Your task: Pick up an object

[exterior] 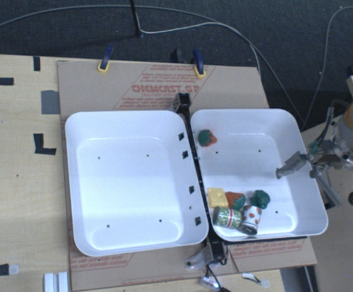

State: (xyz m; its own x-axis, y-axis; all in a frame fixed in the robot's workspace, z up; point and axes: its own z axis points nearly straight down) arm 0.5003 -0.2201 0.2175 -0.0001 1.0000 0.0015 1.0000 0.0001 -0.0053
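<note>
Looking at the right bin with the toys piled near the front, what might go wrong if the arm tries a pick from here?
Three risks stand out:
1. The yellow block, orange piece, dark green toy and can sit packed together, so the tool may nudge neighbours or catch two.
2. That cluster lies close to the right bin front wall and the divider, leaving little room.
3. The can lies on its side and may roll.

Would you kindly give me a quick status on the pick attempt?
Gripper over right bin's right side, holding nothing. Objects clustered at the front: yellow block, can. Green-orange toy apart, rear left. Nothing blocking.
</note>
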